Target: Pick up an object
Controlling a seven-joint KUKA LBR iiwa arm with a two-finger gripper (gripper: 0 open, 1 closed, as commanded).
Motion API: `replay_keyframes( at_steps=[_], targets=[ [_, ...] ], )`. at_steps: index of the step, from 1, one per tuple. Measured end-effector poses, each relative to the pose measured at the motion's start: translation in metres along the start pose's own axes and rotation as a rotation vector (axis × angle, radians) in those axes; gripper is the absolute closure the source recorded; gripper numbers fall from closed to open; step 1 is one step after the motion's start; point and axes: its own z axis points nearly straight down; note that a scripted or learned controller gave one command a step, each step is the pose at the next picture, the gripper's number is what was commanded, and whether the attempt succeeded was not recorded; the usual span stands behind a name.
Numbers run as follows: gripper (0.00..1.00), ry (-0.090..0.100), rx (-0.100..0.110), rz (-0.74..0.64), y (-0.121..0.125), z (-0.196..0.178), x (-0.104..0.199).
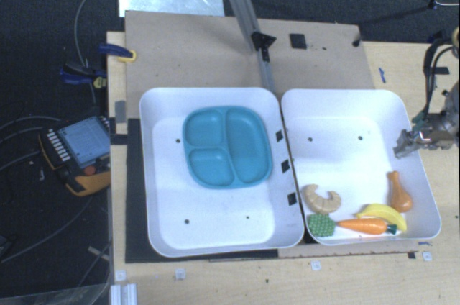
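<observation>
Partly cut off, gripper [407, 144] at right bin [345, 103] rim, fingers unclear.

the two white bins, left [162, 224] and right [338, 116], look like smooth moulded plastic with a soft sheen. the blue divided plate [227, 147] in the left bin is smooth plastic, nearly matt. the toy foods in the right bin, a banana [384, 214], carrot [363, 226], drumstick [399, 192], croissant [323, 199] and green piece [321, 225], seem smooth plastic, slightly glossy. the counter [194, 52] is matt, cardboard-like brown board. the gripper [413, 142] looks like dull grey metal.
</observation>
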Motion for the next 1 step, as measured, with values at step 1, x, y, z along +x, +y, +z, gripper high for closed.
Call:
replay_keyframes(
  at_steps=[1],
  targets=[
    [1.00, 0.004, 0.003, -0.006, 0.0324, -0.0019, 0.0500]
  ],
)
